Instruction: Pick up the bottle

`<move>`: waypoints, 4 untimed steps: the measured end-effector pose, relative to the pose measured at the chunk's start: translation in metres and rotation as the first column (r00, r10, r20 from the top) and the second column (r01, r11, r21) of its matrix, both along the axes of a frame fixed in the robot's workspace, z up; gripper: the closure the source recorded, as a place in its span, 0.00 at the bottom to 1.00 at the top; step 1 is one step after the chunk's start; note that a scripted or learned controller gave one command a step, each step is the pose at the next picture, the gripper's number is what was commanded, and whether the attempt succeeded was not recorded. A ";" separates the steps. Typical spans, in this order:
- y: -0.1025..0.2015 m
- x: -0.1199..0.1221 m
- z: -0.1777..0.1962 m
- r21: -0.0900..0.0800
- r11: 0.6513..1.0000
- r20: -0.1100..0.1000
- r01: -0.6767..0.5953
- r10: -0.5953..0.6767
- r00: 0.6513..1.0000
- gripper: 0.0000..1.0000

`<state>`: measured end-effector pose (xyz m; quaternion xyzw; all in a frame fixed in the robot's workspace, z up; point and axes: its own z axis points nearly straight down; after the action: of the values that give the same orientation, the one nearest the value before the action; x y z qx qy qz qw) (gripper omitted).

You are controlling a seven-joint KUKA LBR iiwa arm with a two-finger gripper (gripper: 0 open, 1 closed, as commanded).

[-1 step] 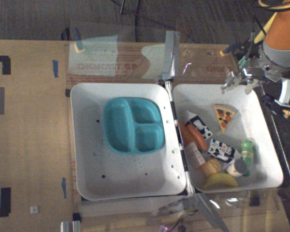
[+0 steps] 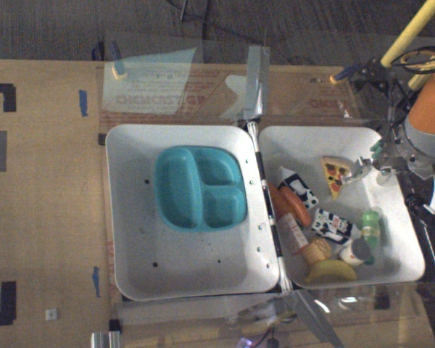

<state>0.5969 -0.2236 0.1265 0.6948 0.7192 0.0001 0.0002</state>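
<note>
- Wooden counter (image 2: pixel 43 216) carries two white bins; the green bottle (image 2: pixel 370 230) lies in the right bin (image 2: pixel 402 270), near its right wall.
- Hand (image 2: pixel 370 167) hovers beyond the bottle, beside the pizza slice (image 2: pixel 336 174); its grip I can't tell.

- Pizza slice toy (image 2: pixel 336 174): just left of the tool, in the right bin (image 2: pixel 304 140).
- Black-and-white cow-print carton (image 2: pixel 299 188): further left and below the tool.
- Second cow-print carton (image 2: pixel 331 225): below the tool, near the bin's middle.
- Red sausage (image 2: pixel 293 205): left of the second carton, between the two.
- Banana (image 2: pixel 331 270): well below the tool, near the bin's front wall.
- Teal divided plate (image 2: pixel 201 188): far left of the tool, in the left bin (image 2: pixel 130 216).
- Worktop (image 2: pixel 43 194): tan, with blue tape strips.
</note>
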 end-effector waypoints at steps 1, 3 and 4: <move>0.010 -0.067 -0.021 0.011 0.942 -0.008 0.336 -0.336 0.942 0.00; 0.072 -0.087 0.062 0.000 0.832 -0.001 0.554 -0.554 0.832 1.00; 0.128 -0.078 0.138 -0.001 0.764 -0.002 0.646 -0.646 0.764 1.00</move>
<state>0.5192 -0.0952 0.2648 0.8996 0.4366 -0.0009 -0.0004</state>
